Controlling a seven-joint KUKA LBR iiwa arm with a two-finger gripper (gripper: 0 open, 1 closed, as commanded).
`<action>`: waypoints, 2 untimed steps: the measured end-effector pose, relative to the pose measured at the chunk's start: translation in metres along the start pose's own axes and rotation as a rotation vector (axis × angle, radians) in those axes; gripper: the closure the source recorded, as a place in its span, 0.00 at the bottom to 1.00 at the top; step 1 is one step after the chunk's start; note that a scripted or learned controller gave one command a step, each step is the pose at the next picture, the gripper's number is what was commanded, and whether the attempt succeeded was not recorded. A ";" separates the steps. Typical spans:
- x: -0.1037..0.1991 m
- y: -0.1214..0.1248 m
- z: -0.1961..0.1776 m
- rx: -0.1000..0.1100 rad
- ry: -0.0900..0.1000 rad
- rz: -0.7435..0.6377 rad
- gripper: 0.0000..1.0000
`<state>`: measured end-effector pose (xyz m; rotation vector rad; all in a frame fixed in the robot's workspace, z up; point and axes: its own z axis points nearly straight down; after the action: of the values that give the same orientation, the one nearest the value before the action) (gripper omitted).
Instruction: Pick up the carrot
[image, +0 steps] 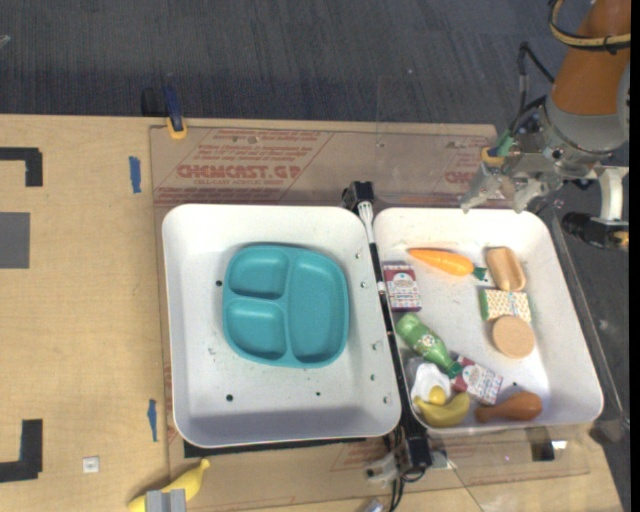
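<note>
The carrot (440, 261), orange with a green tip, lies flat near the back of the right bin (575, 330), pointing left to right. My gripper (504, 190) hangs above the back rim of that bin, up and to the right of the carrot and well apart from it. Its fingers are spread open and hold nothing. The grey arm with its orange band (592, 70) comes in from the top right.
Around the carrot lie a hot dog (505, 268), a small red carton (401, 286), a green bottle (425, 342), a round cookie (514, 337), a banana (443, 408) and a drumstick (510, 406). The left bin (190, 300) holds a teal divided plate (287, 304).
</note>
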<state>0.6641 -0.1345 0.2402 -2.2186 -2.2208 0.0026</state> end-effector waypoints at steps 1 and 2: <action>0.006 -0.023 0.113 0.009 0.001 -0.050 0.00; 0.020 -0.024 0.143 -0.009 -0.002 -0.021 0.00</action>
<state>0.6392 -0.1145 0.0970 -2.2010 -2.2498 -0.0050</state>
